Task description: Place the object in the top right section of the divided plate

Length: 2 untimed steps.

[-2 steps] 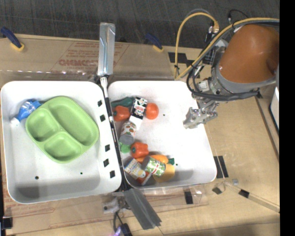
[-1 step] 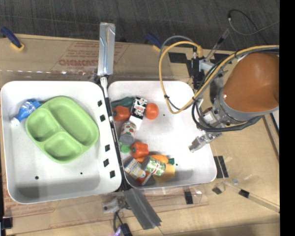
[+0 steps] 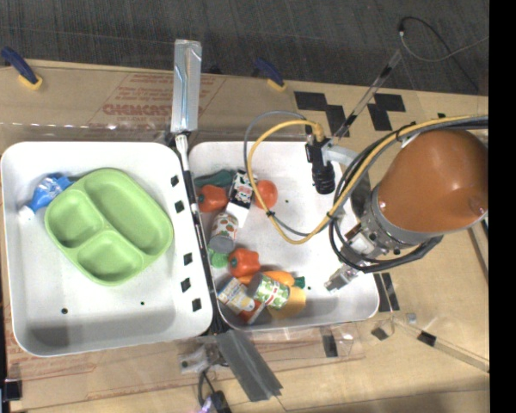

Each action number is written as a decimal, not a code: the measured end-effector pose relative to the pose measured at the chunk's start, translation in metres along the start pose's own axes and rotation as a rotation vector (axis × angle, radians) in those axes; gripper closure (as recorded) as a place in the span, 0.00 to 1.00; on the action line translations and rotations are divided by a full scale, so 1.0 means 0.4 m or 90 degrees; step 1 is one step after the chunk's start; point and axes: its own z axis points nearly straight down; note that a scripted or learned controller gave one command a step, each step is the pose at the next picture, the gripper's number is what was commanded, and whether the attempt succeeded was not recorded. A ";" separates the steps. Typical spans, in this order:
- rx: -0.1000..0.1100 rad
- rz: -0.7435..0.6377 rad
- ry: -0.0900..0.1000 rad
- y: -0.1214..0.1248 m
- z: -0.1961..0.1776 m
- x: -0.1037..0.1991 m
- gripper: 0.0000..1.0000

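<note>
Picking is pretty clearly the step in hand, since the green divided plate (image 3: 109, 224) sits in the left bin (image 3: 34, 317) with all three sections bare, and every candidate object is heaped in the right bin (image 3: 361, 304). That pile runs along the right bin's left wall down toward its bottom edge: a red-orange piece (image 3: 211, 198) near the top, a black-and-white carton (image 3: 240, 189) just beside it, an orange round thing (image 3: 266, 194), a small can (image 3: 225, 227), another orange piece (image 3: 244, 261), then a cluster of cartons (image 3: 271, 291) near the bottom edge. I'd say go for something on the outside of the heap, like the orange round one, because the stuff lower down is touching its neighbours and a grab there would likely snag two things or slip. Come straight down, lift clear of the divider between the bins, and aim for the plate's upper right section, which lies closest to that divider. As for the gripper, I honestly can't tell what state it's in or whether it has anything; the arm's orange band (image 3: 434, 183) sits over the right bin's right side and hides whatever is under it. Yellow and black cables (image 3: 284, 222) loop over the bin too, and the blue thing (image 3: 50, 189) behind the plate at the left bin's top left corner is too tucked away to identify.
</note>
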 end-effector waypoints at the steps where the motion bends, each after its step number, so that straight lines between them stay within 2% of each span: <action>1: 0.001 -0.221 0.001 -0.205 -0.070 0.075 1.00; 2: 0.005 -0.512 0.005 -0.287 0.006 0.189 1.00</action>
